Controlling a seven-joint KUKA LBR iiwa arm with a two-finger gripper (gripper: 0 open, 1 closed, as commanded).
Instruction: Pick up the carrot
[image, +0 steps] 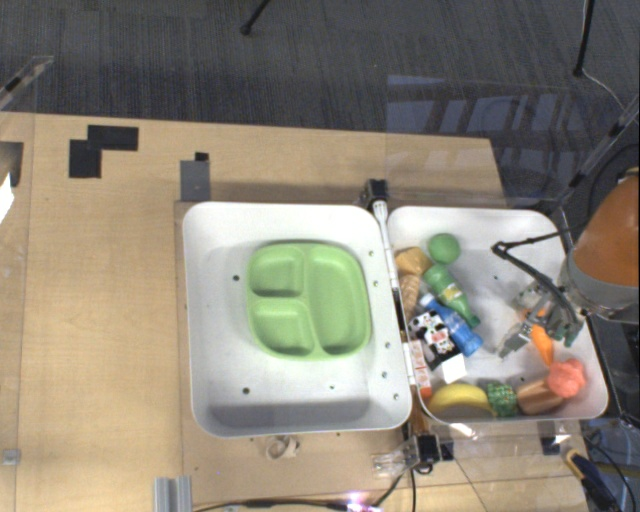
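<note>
two white bins (200, 330), one green tray (305, 300)

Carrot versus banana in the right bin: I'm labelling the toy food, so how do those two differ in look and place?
The carrot is orange and slim, lying by the gripper near the bin's right side; the banana is yellow, thicker and curved, along the near wall. The carrot lies steeply in the view, the banana nearly level. Both lie in the right bin.

Wooden bench (110, 330) under 2 white bins (200, 330)
</note>
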